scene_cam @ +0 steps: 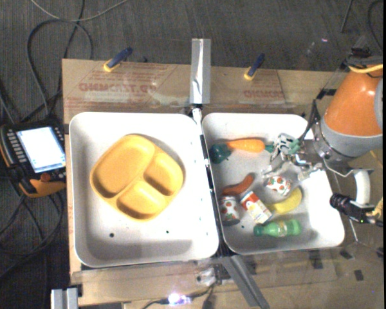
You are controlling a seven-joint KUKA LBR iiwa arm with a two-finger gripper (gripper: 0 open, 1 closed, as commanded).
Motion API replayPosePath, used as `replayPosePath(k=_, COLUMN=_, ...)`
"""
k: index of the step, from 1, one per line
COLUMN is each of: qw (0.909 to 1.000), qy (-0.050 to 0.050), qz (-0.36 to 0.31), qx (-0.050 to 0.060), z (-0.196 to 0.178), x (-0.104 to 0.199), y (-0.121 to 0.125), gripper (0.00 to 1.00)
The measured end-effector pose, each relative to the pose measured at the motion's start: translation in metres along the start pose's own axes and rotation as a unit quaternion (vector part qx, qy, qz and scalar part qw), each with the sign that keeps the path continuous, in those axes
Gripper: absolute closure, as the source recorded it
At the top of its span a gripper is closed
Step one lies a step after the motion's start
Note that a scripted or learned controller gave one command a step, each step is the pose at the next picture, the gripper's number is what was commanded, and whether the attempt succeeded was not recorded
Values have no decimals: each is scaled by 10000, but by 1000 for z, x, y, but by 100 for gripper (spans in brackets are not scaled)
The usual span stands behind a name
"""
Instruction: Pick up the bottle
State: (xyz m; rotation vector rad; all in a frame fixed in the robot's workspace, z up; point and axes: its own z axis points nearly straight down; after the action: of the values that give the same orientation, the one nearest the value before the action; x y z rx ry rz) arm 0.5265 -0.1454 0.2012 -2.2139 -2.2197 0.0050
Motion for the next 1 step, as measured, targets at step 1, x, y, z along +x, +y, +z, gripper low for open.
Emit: replayPosePath(k=1, qw=9979, qy=8, qz=654, qx=0, z=107, x=32, y=-23, gripper=0)
